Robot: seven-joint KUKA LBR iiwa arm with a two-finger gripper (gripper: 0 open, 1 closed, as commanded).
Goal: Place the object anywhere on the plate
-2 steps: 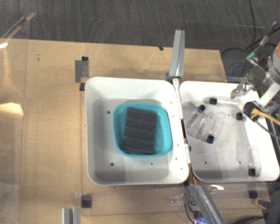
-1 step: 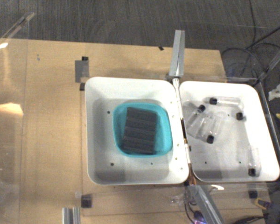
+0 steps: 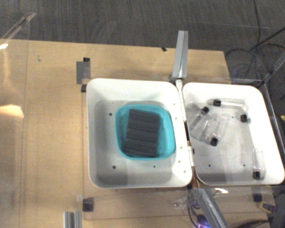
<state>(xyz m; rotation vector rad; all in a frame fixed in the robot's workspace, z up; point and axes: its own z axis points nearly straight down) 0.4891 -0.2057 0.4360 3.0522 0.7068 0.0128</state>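
A pale wooden bench carries two shallow white bins side by side, the left bin touching the right bin along a shared middle edge. A grey upright bar stands at the far end of that seam, and a small dark block sits on the wood just beyond the left bin's far corner. Another small dark block and a clear bracket lie on the bench near its front edge, below the left bin.

Glossy teal plastic plate bears a matt, ribbed dark-grey block. Smooth white plastic bins; at three o'clock, clear glossy vials. Matt wooden bench.
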